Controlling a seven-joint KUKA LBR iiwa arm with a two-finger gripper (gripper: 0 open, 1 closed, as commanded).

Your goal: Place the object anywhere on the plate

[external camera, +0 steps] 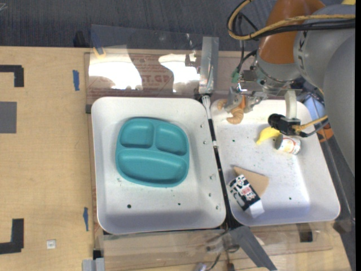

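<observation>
From my seat I see the grey arm with the orange band (pixel 287 33) reaching in from the right of the camera view, and its tool (pixel 241 101) hangs over the back left corner of the right-hand shallow white bin (pixel 316 191), close to the wall shared by the two bins. I cannot tell whether the tool is open or closed, as the wrist hides most of it.

Just below the tool is a small tan rounded lump (pixel 234 116), at the bin's back left. I cannot make out whether it touches the tool or simply lies on the bin floor beside it.

The teal plastic plate with three compartments (pixel 151 151) lies flat in the middle of the left-hand shallow white bin (pixel 107 196), well apart from the tan lump and across the dividing wall from it.

The rest of the loose things I see are in the right-hand bin:
- A small yellow curved piece (pixel 266 135) lies near the middle.
- A short white cylinder with a red mark (pixel 289 146) lies on its side just beside the yellow piece.
- Nearer the front, a flat brown cardboard wedge (pixel 256 178) touches a black and white patterned packet (pixel 243 191), which lies tilted against the bin's left wall.

Both bins rest on the pale wooden tabletop (pixel 39 168)
</observation>
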